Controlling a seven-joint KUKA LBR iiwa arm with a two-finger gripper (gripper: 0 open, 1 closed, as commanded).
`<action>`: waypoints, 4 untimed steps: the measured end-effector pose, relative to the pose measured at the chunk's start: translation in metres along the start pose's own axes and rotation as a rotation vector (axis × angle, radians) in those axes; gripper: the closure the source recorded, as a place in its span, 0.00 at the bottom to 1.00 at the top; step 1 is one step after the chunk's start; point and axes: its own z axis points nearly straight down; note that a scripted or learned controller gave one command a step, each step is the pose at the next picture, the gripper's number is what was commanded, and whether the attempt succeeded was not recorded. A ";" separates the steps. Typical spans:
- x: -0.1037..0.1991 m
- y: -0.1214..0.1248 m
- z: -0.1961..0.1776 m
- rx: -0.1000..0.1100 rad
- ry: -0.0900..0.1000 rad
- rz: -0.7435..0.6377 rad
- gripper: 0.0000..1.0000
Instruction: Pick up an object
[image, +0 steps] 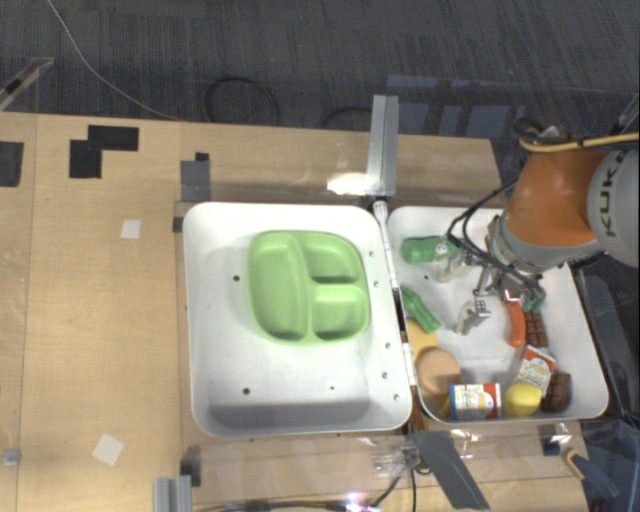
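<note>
My gripper (489, 306) hangs over the middle of the right bin (590, 330), below the orange wrist band. It is open with nothing between its fingers. An orange carrot (516, 323) lies just to its right, next to a brown bar (536, 326). To its left are a green bottle (424, 248) and a green cucumber-like piece (421, 311). Along the bin's near edge sit a tan round object (437, 371), a small carton (474, 401), a yellow lemon (520, 399), a small printed box (537, 367) and a dark brown item (557, 390).
The left bin (215, 300) holds a green divided tray (306, 285). A metal post (383, 145) rises behind the wall where the two bins meet. Black patches mark the wooden bench at far left.
</note>
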 end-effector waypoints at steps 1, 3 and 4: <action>0.034 -0.007 -0.001 -0.001 -0.001 0.075 0.00; 0.052 -0.081 0.000 0.001 0.001 -0.095 0.00; 0.080 -0.054 -0.002 0.002 -0.001 -0.036 0.00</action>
